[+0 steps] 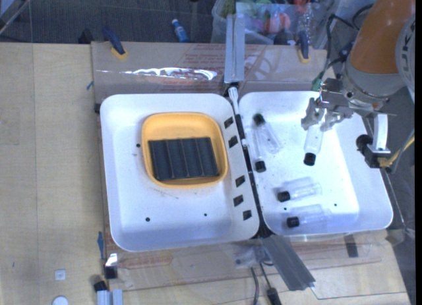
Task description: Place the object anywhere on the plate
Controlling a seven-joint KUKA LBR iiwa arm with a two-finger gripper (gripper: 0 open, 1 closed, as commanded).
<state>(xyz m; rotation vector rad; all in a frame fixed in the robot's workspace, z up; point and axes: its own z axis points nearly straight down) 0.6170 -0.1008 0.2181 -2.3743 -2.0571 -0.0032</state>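
Two clear vials with black caps (300,192) lie low in the right bin (369,215). Higher up, the gripper (319,118) has its fingers closed on another vial (312,143), which hangs down. The yellow plate (183,123) sits in the left bin (122,192), holding a dark ridged block (183,159).

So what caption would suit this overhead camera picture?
Robot gripper lifts a clear vial from the right bin; yellow plate waits in the left.

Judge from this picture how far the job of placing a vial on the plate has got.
Done: a vial hangs from the gripper, above the right bin. Left: carry it to the yellow plate in the left bin, which carries a dark ridged block but no vial.
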